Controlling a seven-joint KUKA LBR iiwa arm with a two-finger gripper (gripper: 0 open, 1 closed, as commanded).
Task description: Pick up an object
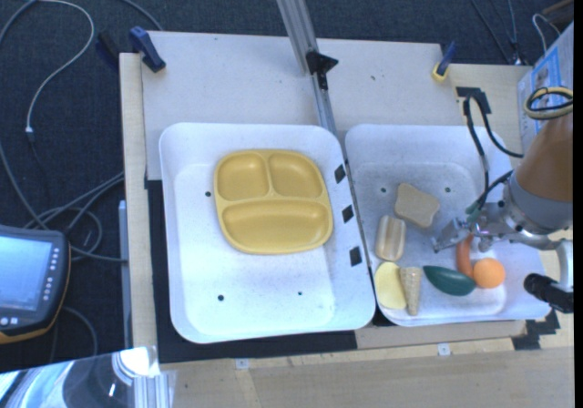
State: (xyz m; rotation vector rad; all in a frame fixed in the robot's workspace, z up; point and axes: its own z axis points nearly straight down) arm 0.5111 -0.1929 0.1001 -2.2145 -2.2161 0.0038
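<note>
Orange ball (489, 272) near right bin (364, 215) edge; hand (455, 235) beside it, grip unclear.

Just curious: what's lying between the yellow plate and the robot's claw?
In the camera view, two bread-like pieces lie between the yellow plate and the gripper.

Left bin (187, 306): sitting on the bench, holding a yellow tray (271, 199) with three compartments, lying flat in the upper middle.
Right bin (364, 147): sitting just beside the left bin, holding the small items.
Items: tan block (416, 205) lying upper centre; beige piece (390, 238) below it; yellow piece (390, 286) and cone (412, 290) touching at the front edge; green piece (449, 280) lying beside an orange ball (489, 273); red piece (465, 257) standing between them.
Arm (549, 169): reaching in from the right.
Gripper (458, 233): hanging low over the right bin, just above the red piece, near the tan block.
</note>
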